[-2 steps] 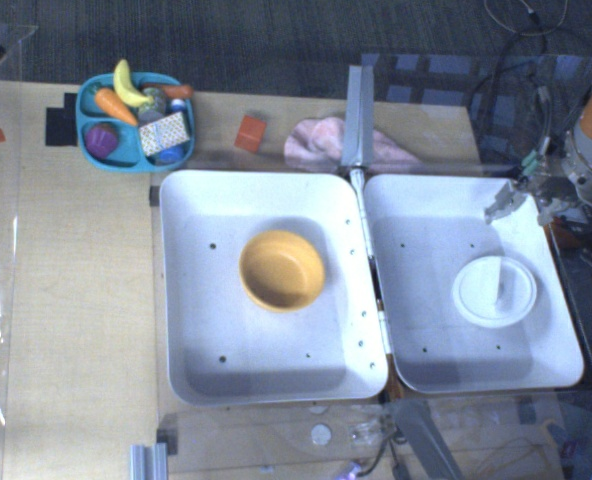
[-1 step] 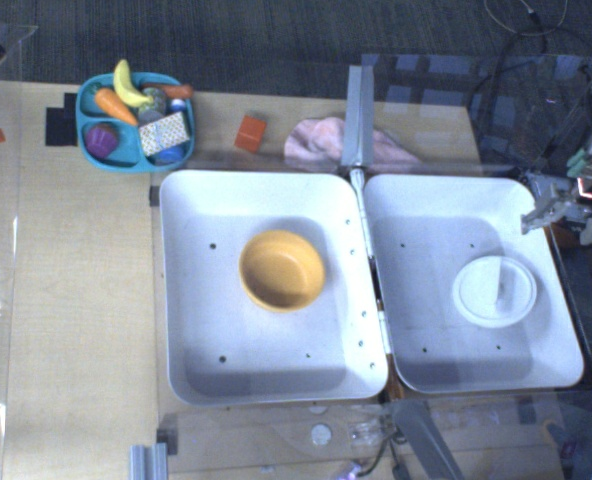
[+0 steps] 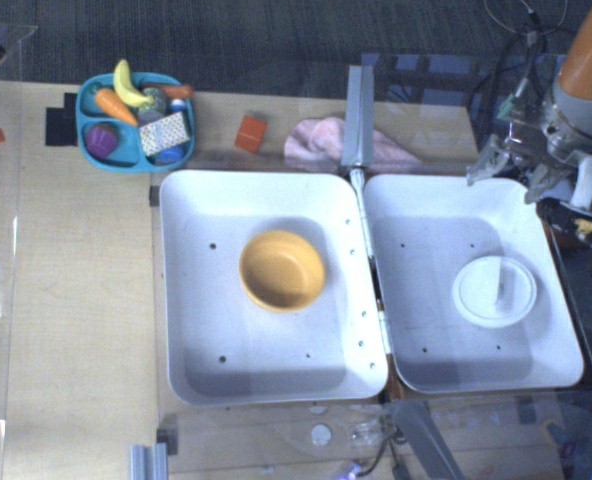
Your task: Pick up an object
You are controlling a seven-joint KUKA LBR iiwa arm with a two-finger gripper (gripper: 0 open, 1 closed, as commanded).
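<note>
Bowl (image 3: 282,269) first: you'll find the yellow one near the middle of the left bin (image 3: 191,298), open side up, untouched. A white round lid-like disc (image 3: 494,290) lies right of centre in the right bin (image 3: 426,368). Your arm (image 3: 588,63) comes in over that bin's far right corner, wrist pointing down and leftward, the gripper (image 3: 511,173) hanging above the far rim with its fingers spread apart and nothing between them (well apart from the bowl).
</note>
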